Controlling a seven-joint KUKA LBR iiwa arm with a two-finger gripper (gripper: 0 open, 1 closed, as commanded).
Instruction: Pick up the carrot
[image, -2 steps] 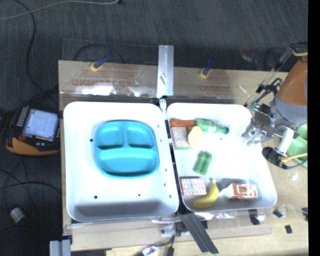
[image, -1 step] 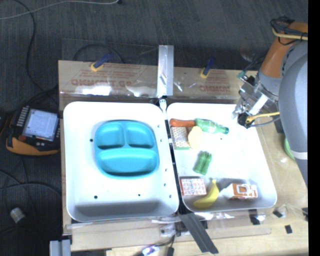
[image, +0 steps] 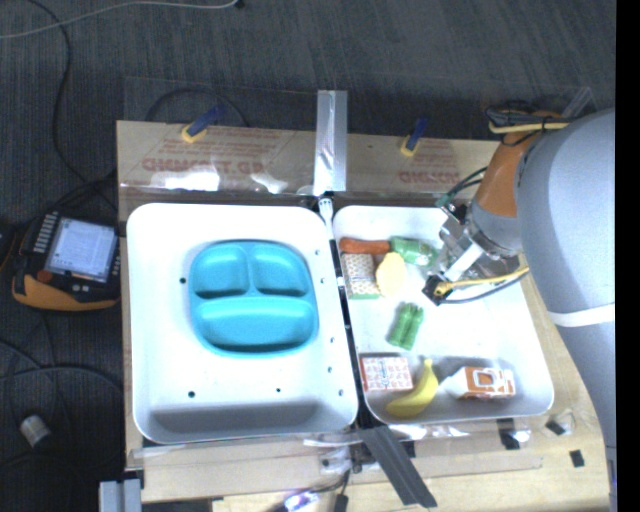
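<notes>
One carrot (image: 362, 245): just beside the bin wall (image: 400, 213).
Gripper (image: 447, 262): we cannot tell its state.
Risk: we may strike that wall.

The end effector (image: 447, 264) is partly hidden beneath the arm (image: 572, 230), which is cut off at 3 o'clock.

1. One fixed camera sits above the desk (image: 230, 160), looking down at a slight slant.
2. It is far enough back to frame the left bin (image: 150, 300), the right bin (image: 505, 335) and the surrounding carpet (image: 60, 120).
3. The arm (image: 575, 230) enters from the right.
</notes>
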